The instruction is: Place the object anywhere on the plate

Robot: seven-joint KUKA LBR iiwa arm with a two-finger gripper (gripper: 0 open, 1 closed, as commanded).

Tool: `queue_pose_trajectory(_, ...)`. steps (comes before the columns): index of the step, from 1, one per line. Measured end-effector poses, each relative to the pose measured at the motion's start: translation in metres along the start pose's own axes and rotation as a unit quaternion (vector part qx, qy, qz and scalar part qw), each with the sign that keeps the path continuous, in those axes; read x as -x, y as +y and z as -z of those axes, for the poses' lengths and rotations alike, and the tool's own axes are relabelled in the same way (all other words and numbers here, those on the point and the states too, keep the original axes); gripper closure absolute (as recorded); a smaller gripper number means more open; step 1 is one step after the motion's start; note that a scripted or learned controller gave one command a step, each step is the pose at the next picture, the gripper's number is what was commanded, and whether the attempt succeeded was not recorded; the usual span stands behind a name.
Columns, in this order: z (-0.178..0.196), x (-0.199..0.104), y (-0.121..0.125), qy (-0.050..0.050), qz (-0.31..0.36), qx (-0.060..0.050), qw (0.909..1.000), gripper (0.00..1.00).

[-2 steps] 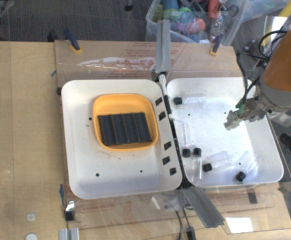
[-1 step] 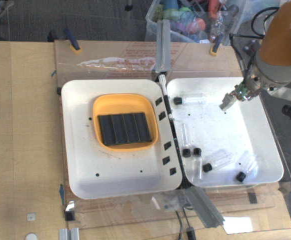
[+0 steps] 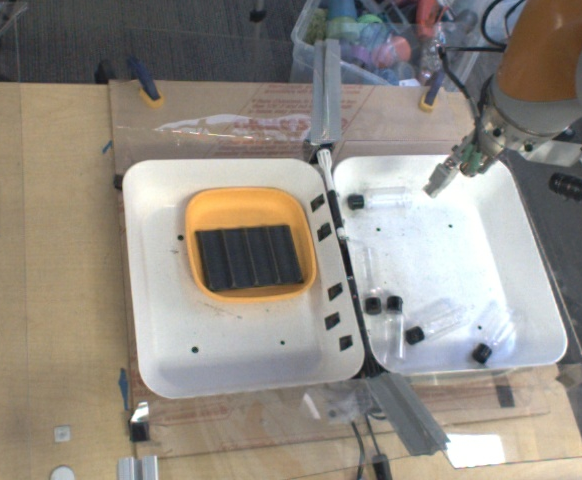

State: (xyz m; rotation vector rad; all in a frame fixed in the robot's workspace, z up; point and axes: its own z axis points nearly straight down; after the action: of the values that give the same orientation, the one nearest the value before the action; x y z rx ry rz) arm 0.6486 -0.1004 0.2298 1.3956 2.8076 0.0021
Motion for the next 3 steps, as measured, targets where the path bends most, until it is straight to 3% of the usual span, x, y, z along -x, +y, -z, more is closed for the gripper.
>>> queue_pose_trajectory(1,0.068,0.005,0.020,0.000,0.046,0.000,0.9990,1.00)
queue_pose_trajectory(2,0.134,0.030,-0.002,-0.001,0.162,0.001,0.9867,1.00)
queue_pose_trajectory(3,0.207,0.046,-0.023,-0.002,0.306,0.001,0.9520,1.00)
